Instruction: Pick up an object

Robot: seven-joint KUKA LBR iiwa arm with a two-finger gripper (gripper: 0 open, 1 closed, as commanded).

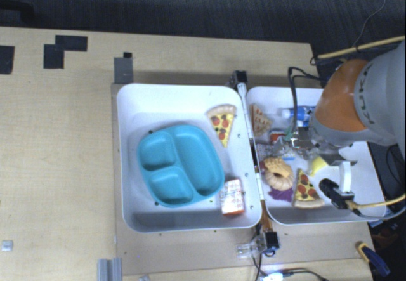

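1. White plastic forms the two shallow bins sitting side by side on the pale wooden bench point(57, 165): the left bin point(130, 165) and the right bin point(368, 175).
2. Lying in the left bin is a blue divided tray point(179, 164) with three compartments, tilted slightly; none of its compartments is holding anything.
3. A toy pizza slice point(222, 122) is resting against the left bin's far right corner, and a small orange-and-white carton point(232, 197) is standing at the near right, just beside the tray. Its printing is too small to read.
4. Crowding the right bin's left half are a second pizza slice point(307, 189), a tan ring-shaped pastry point(278, 173) lying on something purple point(281, 194), a yellow piece point(317, 164) and a bottle with a blue label point(297, 113), the lettering illegible.
5. The gripper point(298, 142) is hanging over this clutter, beneath the arm's orange band point(339, 105); whether it is released or clenched cannot be told, and nothing is visibly held.
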